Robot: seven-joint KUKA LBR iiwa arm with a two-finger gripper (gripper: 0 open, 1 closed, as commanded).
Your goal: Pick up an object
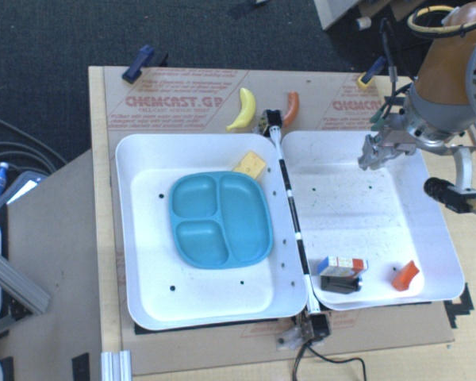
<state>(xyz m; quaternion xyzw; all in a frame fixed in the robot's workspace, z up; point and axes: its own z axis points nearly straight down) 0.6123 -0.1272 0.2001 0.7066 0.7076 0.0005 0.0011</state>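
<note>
Above the right shallow white bin's far end, the claw hangs, nothing visibly between its fingers.

You have a small orange piece near the right bin's front right corner, and a boxy multicoloured block lying flat by its front left corner.

Arm: 1 grey metal body, rounded housing, broad orange band above wrist. Pale yellowish ring at top of the orange section. Thin dark cables run down along wrist toward end effector, with small green bits at the cable ends. End effector small, grey metallic, blocky. Black cylindrical part sticks out on the lower side.
</note>
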